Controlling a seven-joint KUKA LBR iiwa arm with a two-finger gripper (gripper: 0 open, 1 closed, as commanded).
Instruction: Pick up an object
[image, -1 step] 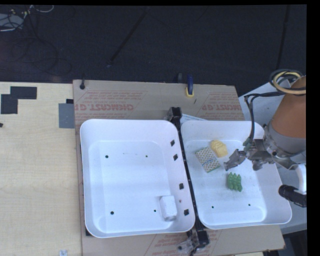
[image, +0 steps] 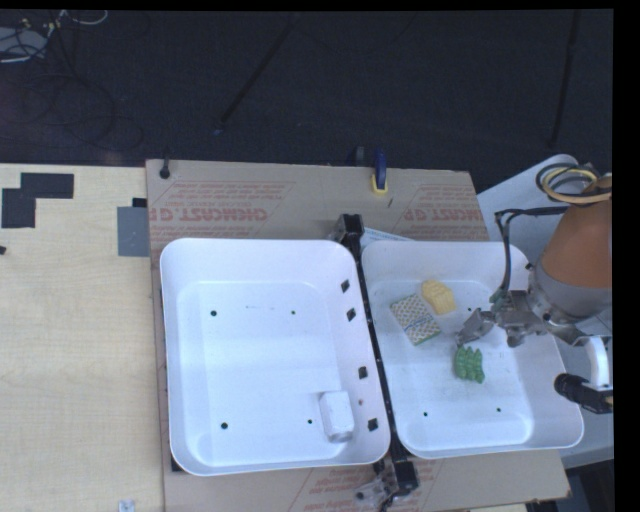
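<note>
A green object (image: 468, 364) lies in the right bin (image: 560, 435), just below the gripper (image: 478, 328). Nothing is seen between the fingers, which are spread a little. Beside them a patterned pad (image: 415, 318) and a yellow piece (image: 437, 296) are lying. The pick is judged not yet done; closing and lifting are left.

Two white bins on bench: left bin (image: 190, 300), right bin (image: 545, 425).

Left bin holds one item: white block (image: 336, 414) near front right corner.

Right bin holds three items: one yellow lump (image: 437, 295), one checkered pad (image: 414, 318), one green toy (image: 468, 364).

Total loose items: four.

One arm (image: 580, 250), one gripper (image: 478, 328).
</note>
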